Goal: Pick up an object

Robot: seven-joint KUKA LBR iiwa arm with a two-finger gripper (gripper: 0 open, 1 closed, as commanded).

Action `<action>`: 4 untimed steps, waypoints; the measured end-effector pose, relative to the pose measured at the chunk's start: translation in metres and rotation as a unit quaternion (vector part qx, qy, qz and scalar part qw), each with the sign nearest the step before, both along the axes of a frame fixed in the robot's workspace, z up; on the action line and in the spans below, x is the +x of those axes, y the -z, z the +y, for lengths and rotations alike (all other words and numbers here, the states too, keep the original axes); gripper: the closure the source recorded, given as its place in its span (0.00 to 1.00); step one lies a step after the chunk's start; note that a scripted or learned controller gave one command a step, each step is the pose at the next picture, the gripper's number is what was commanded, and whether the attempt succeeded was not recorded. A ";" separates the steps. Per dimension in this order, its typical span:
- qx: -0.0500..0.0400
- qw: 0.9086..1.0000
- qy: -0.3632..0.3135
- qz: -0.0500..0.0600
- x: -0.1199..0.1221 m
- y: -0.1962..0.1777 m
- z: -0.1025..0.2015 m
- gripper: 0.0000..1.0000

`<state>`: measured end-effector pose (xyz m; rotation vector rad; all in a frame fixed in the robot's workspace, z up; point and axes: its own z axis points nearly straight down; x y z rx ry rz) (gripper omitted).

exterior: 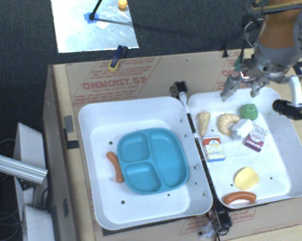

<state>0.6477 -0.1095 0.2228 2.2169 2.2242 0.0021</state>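
My gripper (242, 92) hovers over the back edge of the right bin (292, 154), its two fingers spread open with nothing between them. Just below it lie a green object (249, 112), a croissant (227, 122) and a white block (242, 128). Further forward sit a purple packet (256, 138), a red and white carton (213, 149), a pale cone-shaped piece (203, 121), a yellow lemon-like item (246, 177) and a sausage (238, 198) at the front wall.
The left bin (97, 151) holds a blue divided tray (152, 159) with a sausage (114, 166) beside it. A black divider clip (180, 89) sits at the back between the bins. The arm's orange band (284, 2) rises at the top right.
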 end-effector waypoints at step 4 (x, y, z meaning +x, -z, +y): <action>0.000 1.000 0.001 -0.002 -0.038 0.126 0.022 1.00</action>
